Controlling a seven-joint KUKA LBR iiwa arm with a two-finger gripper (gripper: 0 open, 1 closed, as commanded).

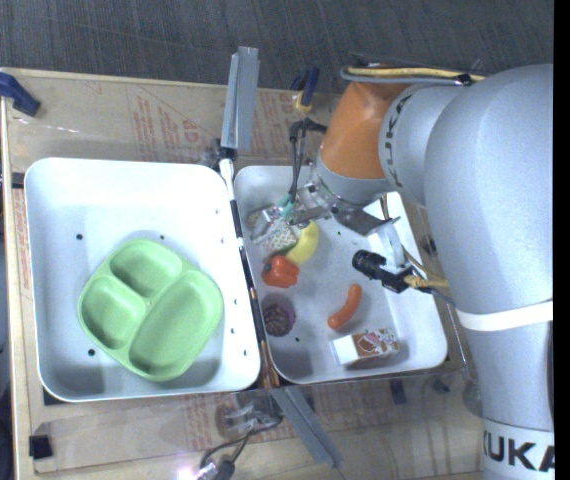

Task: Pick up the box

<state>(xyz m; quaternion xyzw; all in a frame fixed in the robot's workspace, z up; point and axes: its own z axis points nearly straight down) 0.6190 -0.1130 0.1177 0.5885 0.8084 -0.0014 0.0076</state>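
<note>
Box (367, 347) lies ungrasped at the near edge of the right bin (420, 353), beside a sausage (344, 308). End effector (283, 218) hovers well away by the banana (304, 242); its grip state cannot be told. Pickup remains undone.

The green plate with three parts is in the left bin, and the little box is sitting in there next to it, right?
Not quite. The camera view shows the green plate in the left bin, but the box lies in the right bin, near its front edge, beside the sausage.
</note>
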